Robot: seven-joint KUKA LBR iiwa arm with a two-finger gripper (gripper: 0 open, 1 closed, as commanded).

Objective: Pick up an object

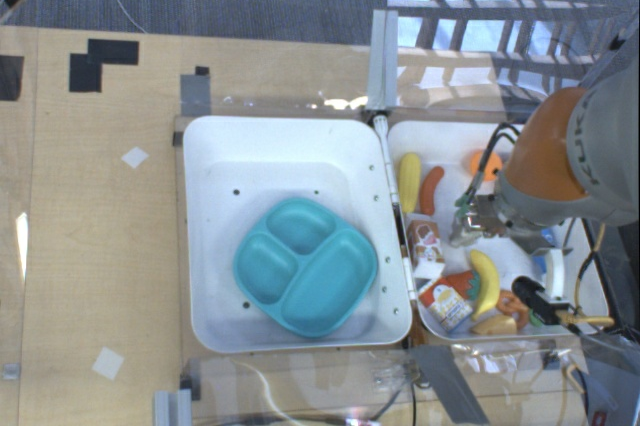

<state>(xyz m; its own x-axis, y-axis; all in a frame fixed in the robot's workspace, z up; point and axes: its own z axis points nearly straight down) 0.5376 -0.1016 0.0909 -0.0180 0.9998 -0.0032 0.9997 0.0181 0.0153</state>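
The tool (466, 226) hangs low in the right-hand bin (590, 309), at the end of the grey arm (560, 159) with its orange band. Whether it is open or closed cannot be told from this slanted view, and nothing can be seen gripped in it.

The candidates for picking crowd close around it. A small carton (424, 242) lies just beside the tool on the side toward the left bin, with a yellow corn-like piece (409, 182) and a red sausage-shaped piece (430, 190) beyond it toward the far wall. A banana (486, 280) sits just on the near side of the tool, with a printed packet (447, 303) next to it. On the other side of the divider, well apart from the tool, the left-hand bin (215, 174) holds a teal divided plate (305, 265).

The likely trouble is the clutter. With the carton and banana both so near, a closing grip could catch the edge of two things at once, or push one aside and come away with nothing. The banana's curved, smooth skin may also slip out during the lift.
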